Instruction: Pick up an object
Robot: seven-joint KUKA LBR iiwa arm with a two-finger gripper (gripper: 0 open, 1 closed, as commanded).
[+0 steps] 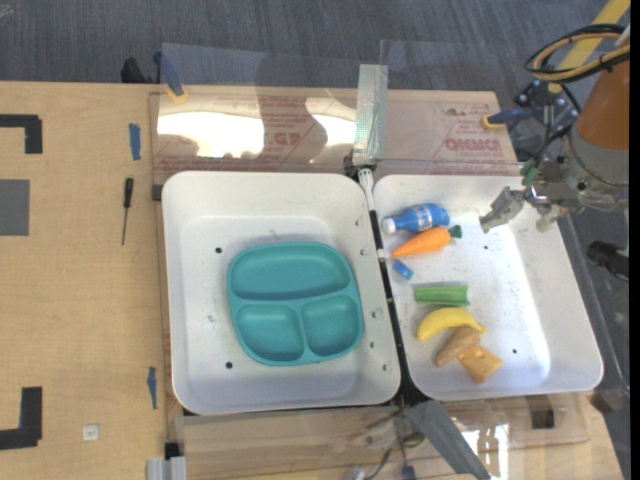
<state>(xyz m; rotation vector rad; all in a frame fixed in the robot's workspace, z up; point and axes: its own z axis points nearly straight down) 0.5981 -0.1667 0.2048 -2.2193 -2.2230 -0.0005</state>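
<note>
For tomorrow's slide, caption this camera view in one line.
Gripper poised above the right bin of toy food, beside a teal tray.

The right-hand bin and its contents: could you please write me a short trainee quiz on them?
1. True or false: the banana lies in the right bin.
2. What lies directly beside the carrot, on its far side? A) blue bottle B) green stick C) bread
3. Fill in: the teal tray has ___ compartments.

Key: 1 true; 2 A; 3 three.
</note>
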